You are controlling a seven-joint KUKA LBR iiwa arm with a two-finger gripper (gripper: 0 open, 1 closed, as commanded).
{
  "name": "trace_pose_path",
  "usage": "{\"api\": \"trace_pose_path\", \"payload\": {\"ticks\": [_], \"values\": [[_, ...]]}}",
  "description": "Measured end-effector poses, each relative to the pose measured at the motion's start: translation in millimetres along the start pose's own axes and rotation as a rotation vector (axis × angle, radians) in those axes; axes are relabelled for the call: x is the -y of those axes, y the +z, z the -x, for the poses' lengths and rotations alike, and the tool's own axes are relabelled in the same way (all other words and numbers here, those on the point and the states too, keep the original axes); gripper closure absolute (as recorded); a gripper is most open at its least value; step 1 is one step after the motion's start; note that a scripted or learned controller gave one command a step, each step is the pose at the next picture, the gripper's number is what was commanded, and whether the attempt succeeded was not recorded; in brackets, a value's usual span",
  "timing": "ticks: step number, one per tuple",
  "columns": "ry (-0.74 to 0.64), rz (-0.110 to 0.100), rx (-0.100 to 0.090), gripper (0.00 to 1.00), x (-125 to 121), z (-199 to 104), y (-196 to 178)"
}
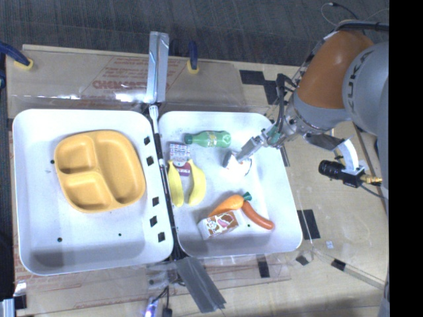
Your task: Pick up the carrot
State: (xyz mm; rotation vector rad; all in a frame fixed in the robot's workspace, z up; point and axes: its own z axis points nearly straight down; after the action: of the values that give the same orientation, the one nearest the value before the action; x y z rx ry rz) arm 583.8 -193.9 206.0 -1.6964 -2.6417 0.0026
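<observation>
Down at the near edge of the right bin (pixel 284 236) lies the carrot (pixel 232 203), orange with a green tip, well below and a little left of the gripper (pixel 235 156). It lies slanted, and it is crowded. A small carton (pixel 219 223) presses against its lower left side, and what looks like a sausage (pixel 258 218) runs off from its right end, touching it or very nearly.

That crowding is the main worry, to my eye. If the gripper comes down squarely on the pile, it could close on the carton's edge or the sausage instead, or catch two things and drop both on the way up. The carrot's taper adds to it: a pinch near the thin end could let it squirt out sideways.

As for the gripper itself, it hangs over bare bin floor. From this angle I cannot tell how it is set, and nothing is seen in its grasp. A descent from where it hangs would find only plastic.

Left of the gripper and slightly below lie two bananas (pixel 186 182) with a small packet (pixel 179 152) at their top. A green bottle (pixel 207 138) lies on its side just up and left. Neither stands between the gripper and the carrot.

Far to the left, in the other bin (pixel 26 243), sits a yellow divided plate (pixel 99 170), well clear of any trouble.
</observation>
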Motion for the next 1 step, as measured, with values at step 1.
{"api": "trace_pose_path", "payload": {"ticks": [1], "values": [[-0.105, -0.004, -0.005, 0.0, 54.4, -62.6, 50.4]]}}
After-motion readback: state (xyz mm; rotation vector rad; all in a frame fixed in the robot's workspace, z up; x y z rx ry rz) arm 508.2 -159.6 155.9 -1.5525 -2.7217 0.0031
